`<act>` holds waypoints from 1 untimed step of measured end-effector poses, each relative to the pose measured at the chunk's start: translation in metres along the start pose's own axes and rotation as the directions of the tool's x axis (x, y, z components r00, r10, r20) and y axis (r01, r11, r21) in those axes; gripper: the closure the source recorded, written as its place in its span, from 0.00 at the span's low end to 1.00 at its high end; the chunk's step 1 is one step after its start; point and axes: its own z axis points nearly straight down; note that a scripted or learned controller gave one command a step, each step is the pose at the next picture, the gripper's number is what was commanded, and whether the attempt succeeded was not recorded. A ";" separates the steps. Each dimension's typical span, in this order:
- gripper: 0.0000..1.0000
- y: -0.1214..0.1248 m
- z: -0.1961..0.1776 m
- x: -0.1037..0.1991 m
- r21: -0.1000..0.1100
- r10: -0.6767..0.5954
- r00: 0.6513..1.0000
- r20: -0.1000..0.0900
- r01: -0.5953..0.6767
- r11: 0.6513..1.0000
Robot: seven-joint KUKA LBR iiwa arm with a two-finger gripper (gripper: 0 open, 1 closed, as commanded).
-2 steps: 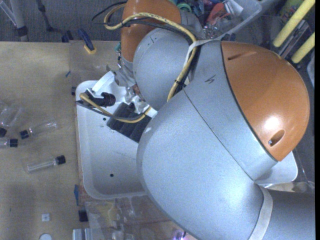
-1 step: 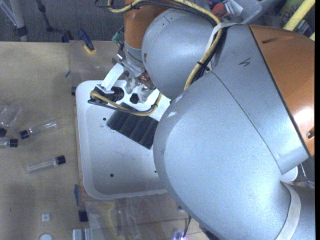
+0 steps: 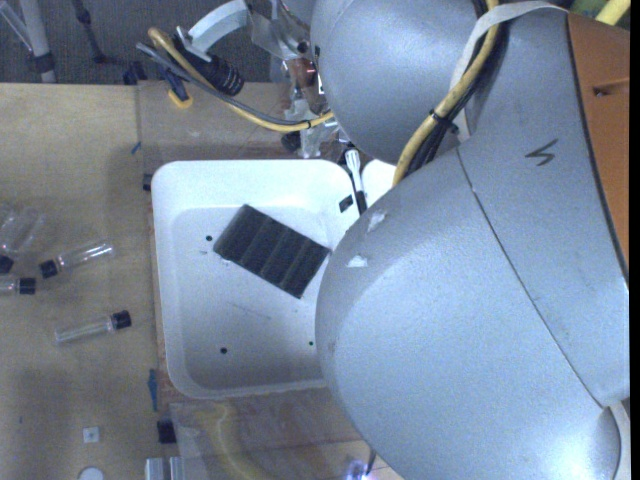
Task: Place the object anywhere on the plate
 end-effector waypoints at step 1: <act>1.00 0.001 -0.078 0.005 0.000 -0.010 1.000 0.000 0.010 1.000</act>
